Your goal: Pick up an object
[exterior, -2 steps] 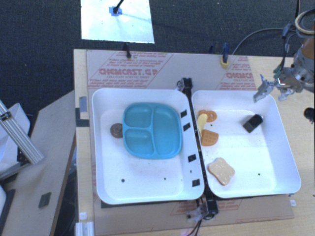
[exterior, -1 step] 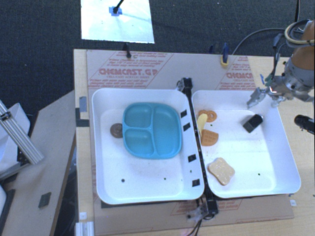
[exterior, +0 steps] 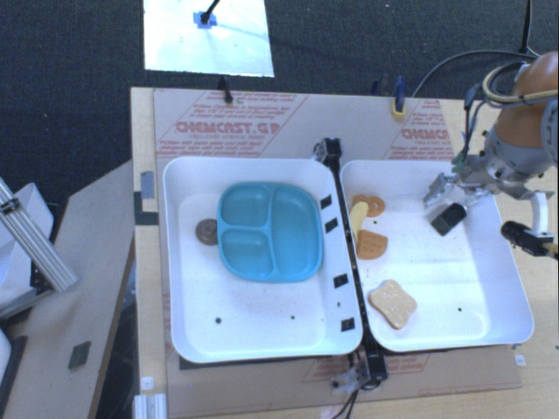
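The right bin (exterior: 489, 269) holds a slice of toast (exterior: 393, 304) near its front left. An orange half-round piece (exterior: 372, 245), a round orange cracker (exterior: 375, 205) and a yellow strip (exterior: 358, 216) lie by its left wall. My gripper (exterior: 442, 190) hangs over the bin's back right part. It is well to the right of the food pieces, and I see nothing in it.
The left bin (exterior: 188, 321) holds a blue divided plate (exterior: 267, 231) with a small brown disc (exterior: 207, 231) at its left. A black-clipped divider (exterior: 342, 251) joins the two bins. The arm's grey and orange wrist (exterior: 524, 120) rises over the right bin's far right corner.
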Robot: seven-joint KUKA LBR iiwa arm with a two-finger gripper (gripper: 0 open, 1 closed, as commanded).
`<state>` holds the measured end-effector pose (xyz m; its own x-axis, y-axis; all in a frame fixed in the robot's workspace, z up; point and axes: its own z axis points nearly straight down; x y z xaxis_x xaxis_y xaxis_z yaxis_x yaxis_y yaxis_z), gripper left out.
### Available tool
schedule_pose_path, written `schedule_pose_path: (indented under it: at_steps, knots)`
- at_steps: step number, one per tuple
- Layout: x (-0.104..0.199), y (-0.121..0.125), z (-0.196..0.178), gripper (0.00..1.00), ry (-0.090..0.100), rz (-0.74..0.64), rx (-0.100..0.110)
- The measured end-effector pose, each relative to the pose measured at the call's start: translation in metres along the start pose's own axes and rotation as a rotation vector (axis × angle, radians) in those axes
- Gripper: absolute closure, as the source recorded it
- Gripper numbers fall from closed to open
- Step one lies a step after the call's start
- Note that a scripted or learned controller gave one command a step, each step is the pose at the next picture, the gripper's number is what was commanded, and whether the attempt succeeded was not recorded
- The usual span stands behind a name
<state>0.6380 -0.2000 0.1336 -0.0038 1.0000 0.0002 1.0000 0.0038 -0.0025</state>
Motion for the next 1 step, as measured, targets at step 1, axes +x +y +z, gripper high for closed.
schedule_pose_path:
  at_steps: [1]
  knots:
    - [-0.0004, 0.0013, 0.0278, 0.00, -0.002, 0.000, -0.006]
